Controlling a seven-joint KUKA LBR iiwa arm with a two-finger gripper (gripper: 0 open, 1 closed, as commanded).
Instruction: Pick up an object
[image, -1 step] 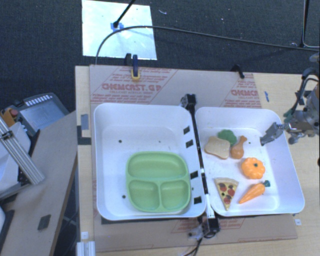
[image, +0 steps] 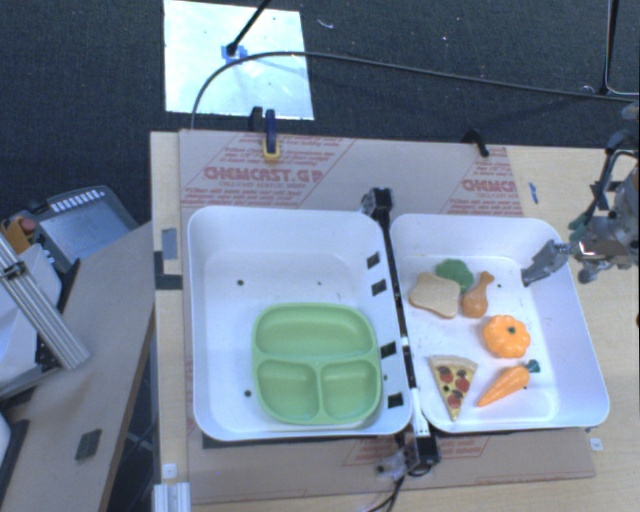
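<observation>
End effector (image: 548, 262), grip state indiscernible, hovers at the right-hand shallow white bin's (image: 590, 330) edge, positioned to approach the orange plastic pumpkin (image: 505, 336).

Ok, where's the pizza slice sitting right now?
The pizza slice lies in the right bin, near its front edge on the divider side, just left of the carrot and below the bread slice.

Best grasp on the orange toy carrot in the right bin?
Probably the thick middle of the orange toy carrot, from straight above, fingers across its narrow width. It lies flat and slanted, green top toward the orange toy pumpkin, with bare bin floor along its lower side.
</observation>
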